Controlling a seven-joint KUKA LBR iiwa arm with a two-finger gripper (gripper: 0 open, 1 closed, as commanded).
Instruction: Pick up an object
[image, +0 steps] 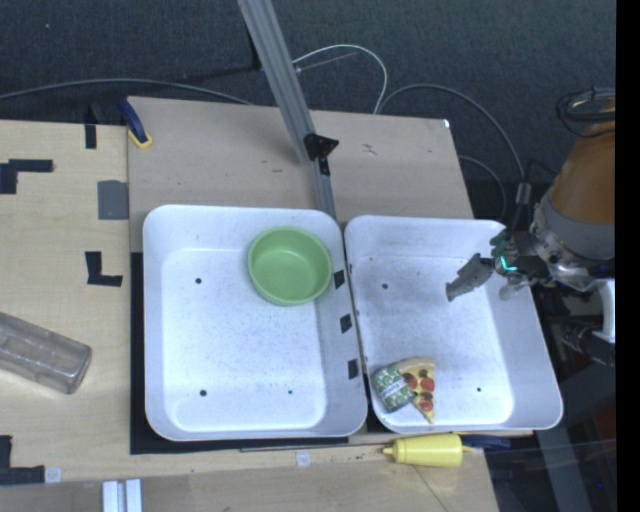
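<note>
Over the right bin (520, 330) the gripper (468, 281) hung, whether wide or narrow I couldn't tell; a pizza-slice toy (406, 386) lay at that bin's near edge, a green bowl (289, 265) in the left.

My fingers (468, 280) are grey, below my orange wrist band (590, 175). Both bins, left (170, 400) and right (520, 400), are white with fine dark speckling. The bowl (289, 265) is plain light green. The pizza slice toy (405, 387) shows yellow, green and red patches. The squeeze bottle (428, 451) is yellow. The table (220, 150) is pale tan wood.
</note>
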